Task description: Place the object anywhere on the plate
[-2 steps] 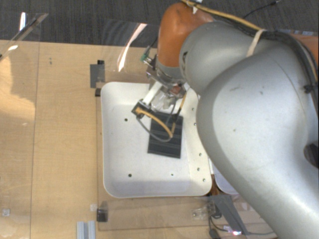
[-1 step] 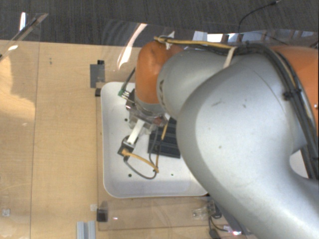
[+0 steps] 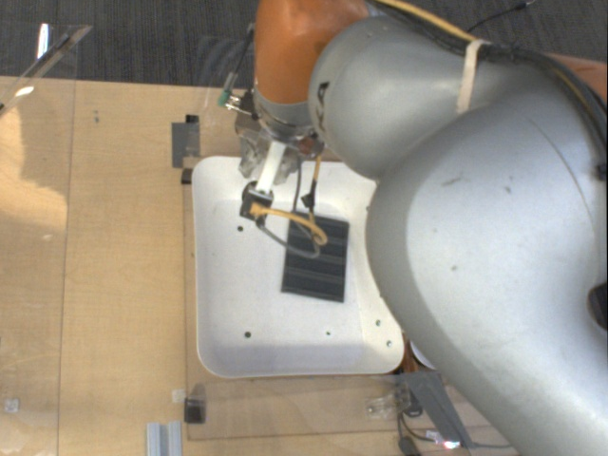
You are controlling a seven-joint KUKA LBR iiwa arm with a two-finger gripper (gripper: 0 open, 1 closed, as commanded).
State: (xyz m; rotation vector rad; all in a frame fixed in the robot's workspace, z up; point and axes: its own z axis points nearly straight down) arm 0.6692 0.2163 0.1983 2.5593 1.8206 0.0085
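Dark grey ribbed flat rectangle [image 3: 317, 272] lies in the middle of the shallow white bin [image 3: 228, 321]. The gripper [image 3: 280, 150] hangs over the bin's far edge; how open it is cannot be told.

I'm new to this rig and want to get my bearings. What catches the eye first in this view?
The huge grey arm dominates the right side, its orange band at top centre. Below the band the gripper hangs over the upper end of a white bin, where a dark ribbed slab lies flat near the bin's middle.
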